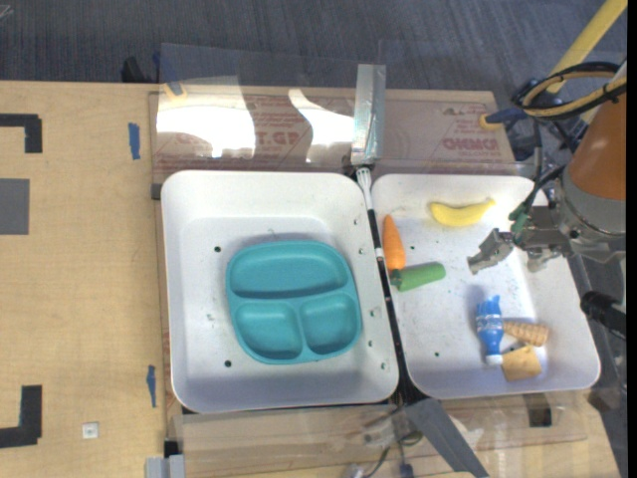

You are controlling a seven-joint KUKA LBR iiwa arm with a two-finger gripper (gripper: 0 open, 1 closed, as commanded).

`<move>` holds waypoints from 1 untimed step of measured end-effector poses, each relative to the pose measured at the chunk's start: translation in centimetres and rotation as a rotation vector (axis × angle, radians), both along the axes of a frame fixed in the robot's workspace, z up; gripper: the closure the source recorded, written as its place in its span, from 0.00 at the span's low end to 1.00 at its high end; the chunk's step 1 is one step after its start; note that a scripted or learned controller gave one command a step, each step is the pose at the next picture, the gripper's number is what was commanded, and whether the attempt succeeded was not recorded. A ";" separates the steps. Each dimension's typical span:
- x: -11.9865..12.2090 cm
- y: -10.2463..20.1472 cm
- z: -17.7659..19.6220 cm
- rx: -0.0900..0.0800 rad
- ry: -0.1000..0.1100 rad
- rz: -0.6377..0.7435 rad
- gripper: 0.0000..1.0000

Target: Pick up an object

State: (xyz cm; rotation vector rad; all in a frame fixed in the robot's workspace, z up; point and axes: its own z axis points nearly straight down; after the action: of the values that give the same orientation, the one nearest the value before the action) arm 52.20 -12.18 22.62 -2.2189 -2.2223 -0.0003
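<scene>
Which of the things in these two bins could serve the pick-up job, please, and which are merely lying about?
For the job:
- end effector
- yellow plastic banana
- orange toy carrot
- green cylindrical toy
- small blue bottle
- tan ridged cone
- tan rounded block

Lying about:
- teal divided plastic tray
- blue tape strips

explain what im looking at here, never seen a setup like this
One camera looks down at a slant on a bench with two white bins. The left bin holds a teal divided plate. The right bin holds toy food: a banana, a carrot, a green piece, a blue bottle, and two tan pieces I can't identify. The grey and orange machine at the right is a robot arm. Its gripper hangs over the right bin, with nothing seen between its fingers.
</scene>
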 end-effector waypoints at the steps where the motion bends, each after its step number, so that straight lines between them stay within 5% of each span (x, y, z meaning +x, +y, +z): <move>1: -1.9 -3.3 -11.8 0.002 0.010 0.123 0.00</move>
State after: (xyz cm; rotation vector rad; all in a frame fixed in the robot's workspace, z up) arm 50.27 -15.48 10.84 -2.0725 -2.3479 0.0090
